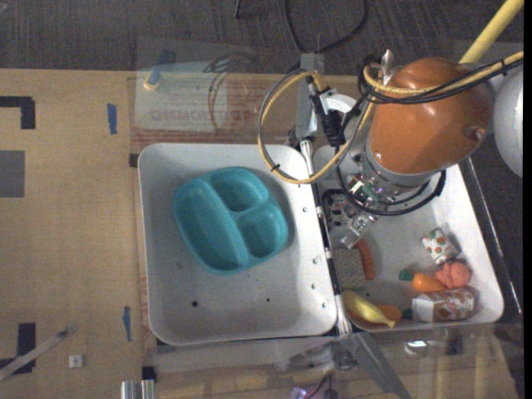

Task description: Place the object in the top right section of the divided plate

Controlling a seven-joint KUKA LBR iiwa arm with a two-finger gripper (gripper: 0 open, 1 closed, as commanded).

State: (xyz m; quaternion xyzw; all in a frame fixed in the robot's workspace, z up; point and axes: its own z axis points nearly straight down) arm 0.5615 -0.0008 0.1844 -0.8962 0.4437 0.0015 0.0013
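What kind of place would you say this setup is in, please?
Probably a robotics lab: a robot arm trailing loose cables reaches over two white bins holding a teal divided plate and toy food, with tape marks on the bench.

Dim light. Dark carpeted floor (125, 15) along top. Tan bench (66, 223) on left, black square marks and blue tape strips (111, 119) on it. Clear plastic sheet (191, 98) behind 2 white bins (158, 306).
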